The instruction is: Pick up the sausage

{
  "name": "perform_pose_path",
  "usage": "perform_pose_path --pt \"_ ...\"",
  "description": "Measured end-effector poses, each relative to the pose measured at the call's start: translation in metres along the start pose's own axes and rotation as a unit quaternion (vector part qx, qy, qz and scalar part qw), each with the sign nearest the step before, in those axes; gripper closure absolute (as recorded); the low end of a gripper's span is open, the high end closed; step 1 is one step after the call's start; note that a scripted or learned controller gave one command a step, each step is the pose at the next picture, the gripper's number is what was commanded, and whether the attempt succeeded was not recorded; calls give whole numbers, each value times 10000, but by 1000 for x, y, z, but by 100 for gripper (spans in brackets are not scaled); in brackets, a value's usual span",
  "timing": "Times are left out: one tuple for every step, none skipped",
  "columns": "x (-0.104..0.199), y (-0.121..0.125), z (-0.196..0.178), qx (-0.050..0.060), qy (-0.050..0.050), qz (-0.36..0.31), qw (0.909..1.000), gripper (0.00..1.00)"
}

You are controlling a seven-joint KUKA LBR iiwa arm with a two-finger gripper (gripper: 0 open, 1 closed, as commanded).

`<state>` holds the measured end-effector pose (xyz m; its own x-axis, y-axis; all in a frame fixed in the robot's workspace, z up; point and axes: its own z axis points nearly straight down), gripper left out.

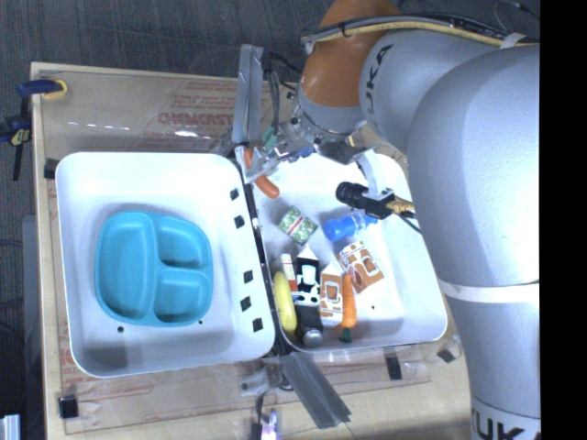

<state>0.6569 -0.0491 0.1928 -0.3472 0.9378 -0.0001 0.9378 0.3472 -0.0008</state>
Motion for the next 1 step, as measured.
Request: perform_pose_path --pt "1 1 -10 6 0 -20 10000 100"
